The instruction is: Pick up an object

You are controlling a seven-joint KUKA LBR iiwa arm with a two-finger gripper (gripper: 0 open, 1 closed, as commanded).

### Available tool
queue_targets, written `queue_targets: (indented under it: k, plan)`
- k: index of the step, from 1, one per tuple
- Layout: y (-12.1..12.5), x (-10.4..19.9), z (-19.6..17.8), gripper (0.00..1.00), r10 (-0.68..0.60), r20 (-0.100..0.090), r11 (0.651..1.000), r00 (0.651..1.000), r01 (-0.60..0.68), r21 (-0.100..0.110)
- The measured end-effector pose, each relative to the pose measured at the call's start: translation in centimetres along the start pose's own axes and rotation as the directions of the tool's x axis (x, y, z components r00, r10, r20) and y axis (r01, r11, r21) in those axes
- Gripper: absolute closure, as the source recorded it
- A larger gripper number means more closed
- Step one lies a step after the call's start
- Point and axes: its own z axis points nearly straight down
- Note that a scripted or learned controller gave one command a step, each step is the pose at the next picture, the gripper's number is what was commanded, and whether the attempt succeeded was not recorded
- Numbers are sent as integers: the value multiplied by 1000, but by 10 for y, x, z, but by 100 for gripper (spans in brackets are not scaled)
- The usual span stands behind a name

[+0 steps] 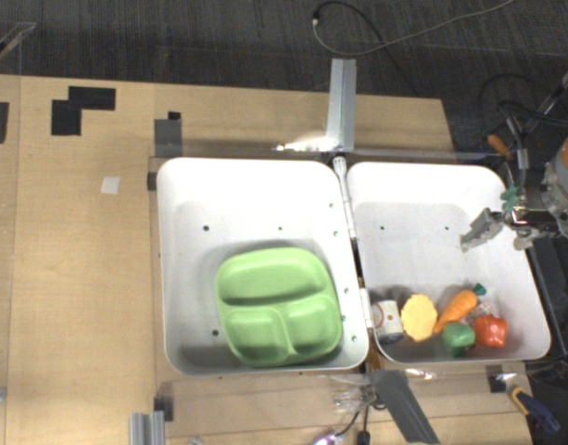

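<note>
gripper (487, 227) over right bin (422, 202), far from the toys (can't tell its grip) | carrot (457, 307), yellow toy (418, 316), tomato (490, 331) bunched near edge | green tray (278, 305) in left bin (246, 193)

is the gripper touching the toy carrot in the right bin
Apart. The camera view shows the gripper up near the right bin's far right side, with bare white bin floor between it and the carrot lying near the front edge.
</note>
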Motion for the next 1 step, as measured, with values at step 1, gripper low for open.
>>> queue_targets:
  k: [1]
  plan:
    - [33,-26,-47,0,-33,1,999,999,33,-4]
